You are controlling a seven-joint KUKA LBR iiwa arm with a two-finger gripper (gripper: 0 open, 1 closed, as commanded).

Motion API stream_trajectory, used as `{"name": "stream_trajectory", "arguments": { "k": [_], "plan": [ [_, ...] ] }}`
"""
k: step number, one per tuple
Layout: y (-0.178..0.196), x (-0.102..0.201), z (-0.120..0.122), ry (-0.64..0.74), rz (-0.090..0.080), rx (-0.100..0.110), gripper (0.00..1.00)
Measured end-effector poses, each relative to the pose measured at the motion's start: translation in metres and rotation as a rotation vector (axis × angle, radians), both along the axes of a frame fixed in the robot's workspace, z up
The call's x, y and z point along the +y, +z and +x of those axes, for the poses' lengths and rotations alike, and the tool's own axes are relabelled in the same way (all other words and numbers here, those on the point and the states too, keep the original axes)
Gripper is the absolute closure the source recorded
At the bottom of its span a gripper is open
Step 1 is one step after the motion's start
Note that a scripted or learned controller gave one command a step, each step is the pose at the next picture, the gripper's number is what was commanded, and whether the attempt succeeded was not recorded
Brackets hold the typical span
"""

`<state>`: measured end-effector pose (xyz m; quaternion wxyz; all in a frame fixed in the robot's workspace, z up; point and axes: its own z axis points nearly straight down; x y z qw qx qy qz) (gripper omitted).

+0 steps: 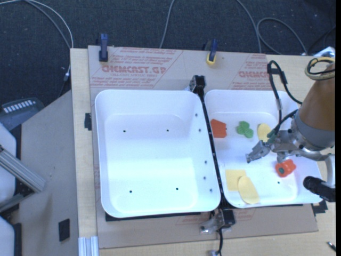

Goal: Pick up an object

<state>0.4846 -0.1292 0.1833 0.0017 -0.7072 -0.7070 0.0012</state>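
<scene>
The gripper (259,151) hung low over the right bin (234,101), a glossy white tray with rounded corners. Whether its dark metal claw was spread or closed could not be told, and nothing showed in it. Just left of the gripper lay a knobbly green piece (244,128); farther left sat an orange block (218,128), and below-left a flat yellow square (235,178).

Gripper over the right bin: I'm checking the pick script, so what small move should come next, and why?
Probably lower the gripper onto the nearest piece, perhaps the yellow one: nothing shows between its fingers, and it hangs over bare bin floor.
</scene>
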Motion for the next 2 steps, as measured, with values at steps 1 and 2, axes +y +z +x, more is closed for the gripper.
{"name": "stream_trajectory", "arguments": {
  "k": [1, 2],
  "plan": [
    [0.008, 0.000, 0.000, 0.000, 0.001, 0.003, 1.00],
    [0.064, 0.018, 0.000, 0.002, -0.001, -0.005, 1.00]
  ]
}}
